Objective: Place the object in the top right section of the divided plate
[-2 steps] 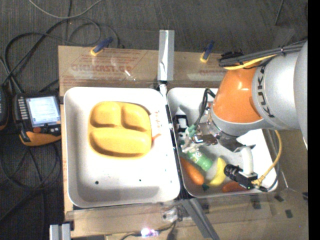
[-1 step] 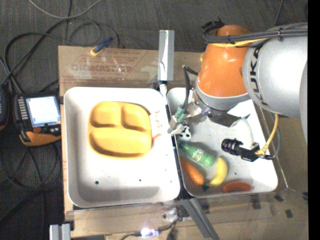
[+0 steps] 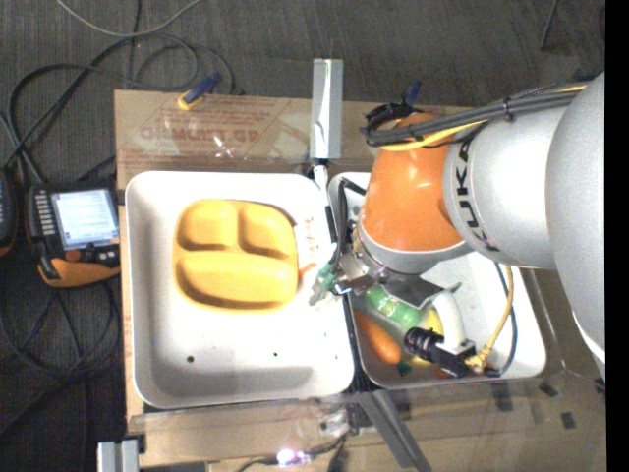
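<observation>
Large grey arm with orange band [image 3: 432,200] covers most of right shallow white bin [image 3: 526,347]; arm cut off by right edge. Gripper buried under wrist. Green object [image 3: 393,310], yellow item [image 3: 435,320] and orange rounded item [image 3: 378,342] only partly visible under wrist, possibly toy food. Small grey piece [image 3: 324,281] at bin divider, too blurred to identify.

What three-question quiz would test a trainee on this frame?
1. True or false: the plate lies in the left bin.
2. Where is the arm's orange band? A) over the right bin B) over the plate C) off the bench
3. Fill in: the plate's colour is ____.

Key: 1 true; 2 A; 3 yellow.
</observation>
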`<state>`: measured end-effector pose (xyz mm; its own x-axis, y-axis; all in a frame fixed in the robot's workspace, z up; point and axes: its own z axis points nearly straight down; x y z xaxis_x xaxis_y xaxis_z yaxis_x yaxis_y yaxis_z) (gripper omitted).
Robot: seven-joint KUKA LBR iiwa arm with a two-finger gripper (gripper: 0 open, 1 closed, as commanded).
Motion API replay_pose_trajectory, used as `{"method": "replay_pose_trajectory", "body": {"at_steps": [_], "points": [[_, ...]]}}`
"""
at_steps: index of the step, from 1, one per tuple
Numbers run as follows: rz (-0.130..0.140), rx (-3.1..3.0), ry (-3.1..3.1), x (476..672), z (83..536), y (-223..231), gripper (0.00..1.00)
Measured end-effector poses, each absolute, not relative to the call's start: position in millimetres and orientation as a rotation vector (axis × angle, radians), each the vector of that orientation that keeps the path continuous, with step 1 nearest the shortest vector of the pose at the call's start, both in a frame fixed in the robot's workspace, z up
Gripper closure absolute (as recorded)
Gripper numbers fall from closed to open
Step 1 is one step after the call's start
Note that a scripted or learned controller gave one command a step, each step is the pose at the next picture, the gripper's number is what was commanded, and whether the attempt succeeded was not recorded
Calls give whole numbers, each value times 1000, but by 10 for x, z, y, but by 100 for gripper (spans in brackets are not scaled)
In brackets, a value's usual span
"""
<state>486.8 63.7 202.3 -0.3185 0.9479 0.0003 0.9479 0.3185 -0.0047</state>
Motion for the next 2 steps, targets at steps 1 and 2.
{"method": "replay_pose_trajectory", "body": {"at_steps": [1, 2], "points": [[5, -1832, -2548, 4869, 2023, 638, 0], [6, -1829, -2547, 4872, 2104, 646, 100]]}}
